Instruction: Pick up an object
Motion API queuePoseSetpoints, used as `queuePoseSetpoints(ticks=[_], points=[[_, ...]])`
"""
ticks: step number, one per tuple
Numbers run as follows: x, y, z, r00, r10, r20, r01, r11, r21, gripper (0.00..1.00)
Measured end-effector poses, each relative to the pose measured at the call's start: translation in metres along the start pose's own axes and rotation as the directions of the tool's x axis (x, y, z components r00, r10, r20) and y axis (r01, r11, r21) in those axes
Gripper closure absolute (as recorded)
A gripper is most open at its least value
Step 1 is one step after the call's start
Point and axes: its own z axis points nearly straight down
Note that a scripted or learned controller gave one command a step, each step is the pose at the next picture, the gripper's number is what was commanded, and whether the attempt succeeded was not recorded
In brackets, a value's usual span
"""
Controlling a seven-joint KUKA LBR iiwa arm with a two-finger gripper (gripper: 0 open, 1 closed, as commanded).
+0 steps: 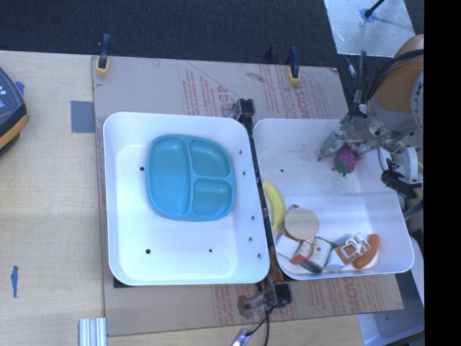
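Observation:
My gripper (348, 150) is over the far part of the right bin (374, 193), reaching in from the right. It is open, its grey fingers (328, 148) splayed left and right. A small purple toy with a green tip (345, 161) lies directly between and just below them, and neither finger visibly presses on it. Other objects lie at the right bin's near edge: a yellow banana (274, 204), a round tan lid or disc (301, 223), a small red-and-white carton (311, 252) and an orange-and-white item (358, 249).
The left bin (122, 193) holds a blue divided plate (191, 177). The ridge between the two bins (253, 186) runs beside the banana. A yellow-and-black device (9, 110) sits at the bench's far left. Cables hang by the arm at the right.

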Motion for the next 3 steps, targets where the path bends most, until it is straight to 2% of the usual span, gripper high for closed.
queuePoseSetpoints(ticks=[1,2,3], points=[[0.0,0.0,-0.011,1.0,-0.002,0.0,0.002,1.0,0.001,1.0],[0.054,0.001,-0.034,1.0,0.0,0.0,0.0,1.0,-0.003,1.0],[0.131,-0.007,-0.098,1.0,0.0,0.001,0.0,1.0,-0.005,1.0]])
